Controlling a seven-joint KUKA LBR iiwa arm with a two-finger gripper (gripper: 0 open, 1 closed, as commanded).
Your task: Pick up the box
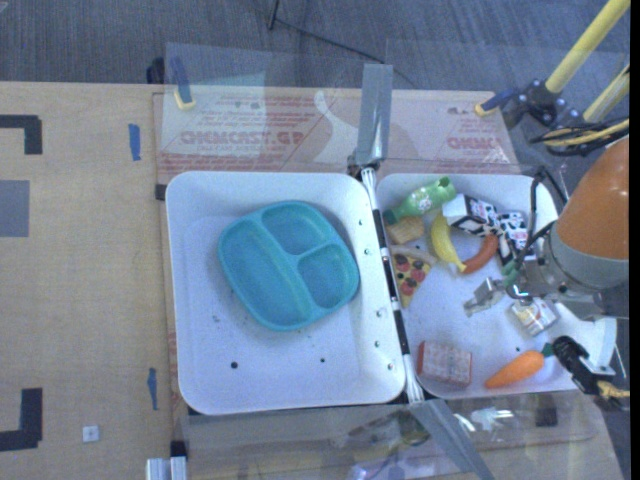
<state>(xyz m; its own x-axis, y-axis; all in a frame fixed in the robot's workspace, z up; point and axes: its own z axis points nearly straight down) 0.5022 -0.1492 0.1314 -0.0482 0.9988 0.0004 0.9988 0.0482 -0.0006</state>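
A flat reddish-brown box (445,363) lies at the front left of the right bin (455,323), next to the divider. A second, black-and-white patterned box (492,218) sits near the bin's back. My gripper (487,297) reaches in from the right and hovers over the middle of the right bin. It is above and right of the reddish box and just below a red pepper (482,255). Nothing shows in its grasp.
The right bin also holds a green bottle (422,198), a banana (445,242), a pizza slice (408,272), a bread piece (404,231), a carrot (517,369) and a small jar (531,316). The left bin (200,348) holds a blue divided plate (288,264).
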